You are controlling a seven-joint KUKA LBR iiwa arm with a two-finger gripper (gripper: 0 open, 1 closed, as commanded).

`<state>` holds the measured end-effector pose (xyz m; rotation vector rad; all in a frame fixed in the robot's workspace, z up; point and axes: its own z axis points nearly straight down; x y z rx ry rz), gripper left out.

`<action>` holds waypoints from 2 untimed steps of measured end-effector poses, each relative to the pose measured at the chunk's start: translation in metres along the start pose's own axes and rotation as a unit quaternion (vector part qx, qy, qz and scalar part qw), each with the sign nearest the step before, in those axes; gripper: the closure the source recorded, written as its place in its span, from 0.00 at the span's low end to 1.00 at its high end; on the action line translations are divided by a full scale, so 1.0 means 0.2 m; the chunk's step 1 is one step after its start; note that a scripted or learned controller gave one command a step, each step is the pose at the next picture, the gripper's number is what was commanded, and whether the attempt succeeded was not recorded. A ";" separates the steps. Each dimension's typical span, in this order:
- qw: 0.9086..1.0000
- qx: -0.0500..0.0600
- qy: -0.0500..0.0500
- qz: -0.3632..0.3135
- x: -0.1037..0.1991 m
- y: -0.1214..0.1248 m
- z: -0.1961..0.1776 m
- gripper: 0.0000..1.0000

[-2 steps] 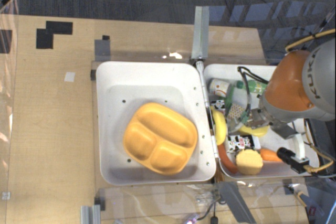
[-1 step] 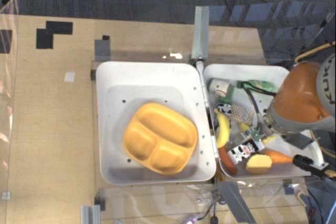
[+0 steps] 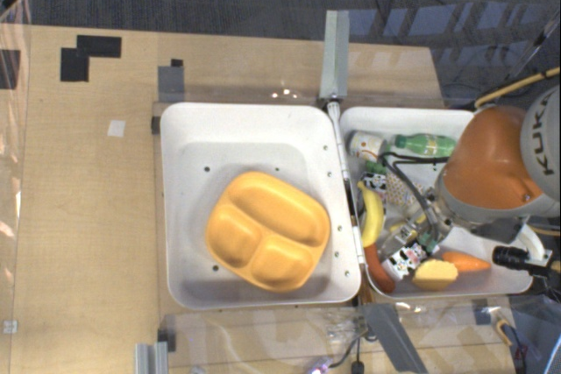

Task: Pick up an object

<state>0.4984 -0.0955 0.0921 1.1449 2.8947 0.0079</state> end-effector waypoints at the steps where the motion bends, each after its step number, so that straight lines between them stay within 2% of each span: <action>1: 1.000 -0.001 0.003 -0.001 0.01 0.01 -0.05 1.00; 2: 0.982 0.008 0.010 0.191 0.03 0.36 -0.46 1.00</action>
